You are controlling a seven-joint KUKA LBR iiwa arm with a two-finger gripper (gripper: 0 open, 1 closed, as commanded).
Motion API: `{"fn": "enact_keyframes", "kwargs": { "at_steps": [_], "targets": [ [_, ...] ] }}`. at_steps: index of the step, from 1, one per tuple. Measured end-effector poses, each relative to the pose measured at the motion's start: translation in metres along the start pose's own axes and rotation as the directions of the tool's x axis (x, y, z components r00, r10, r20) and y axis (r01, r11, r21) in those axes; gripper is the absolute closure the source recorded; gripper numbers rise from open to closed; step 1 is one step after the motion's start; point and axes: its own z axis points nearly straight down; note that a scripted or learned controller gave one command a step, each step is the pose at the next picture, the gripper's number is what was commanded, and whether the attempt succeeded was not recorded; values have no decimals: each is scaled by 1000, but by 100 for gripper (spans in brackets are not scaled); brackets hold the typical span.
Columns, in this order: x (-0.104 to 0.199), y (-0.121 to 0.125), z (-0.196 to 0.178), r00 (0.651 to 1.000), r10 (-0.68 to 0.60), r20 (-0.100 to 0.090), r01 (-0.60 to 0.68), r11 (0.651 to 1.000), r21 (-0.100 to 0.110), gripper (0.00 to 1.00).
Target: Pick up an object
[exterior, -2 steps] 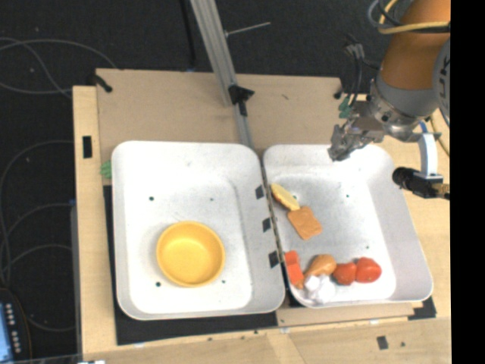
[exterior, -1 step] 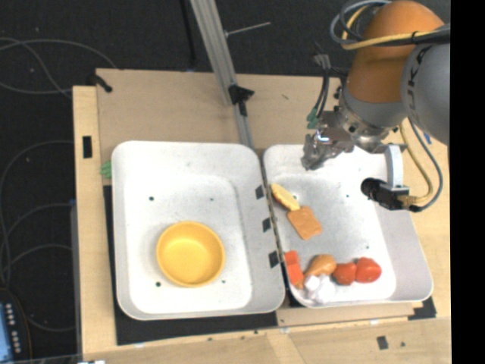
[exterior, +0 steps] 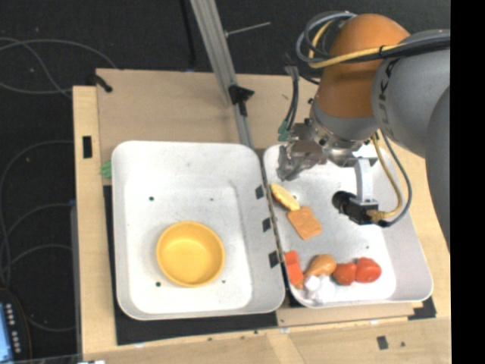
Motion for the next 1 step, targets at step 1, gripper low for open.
{"fn": "enact_keyframes", "kwargs": {
  "at_steps": [1],
  "targets": [
    [61,0,2,1000,-3,-2,3,1000,-2,100]
  ]
}}
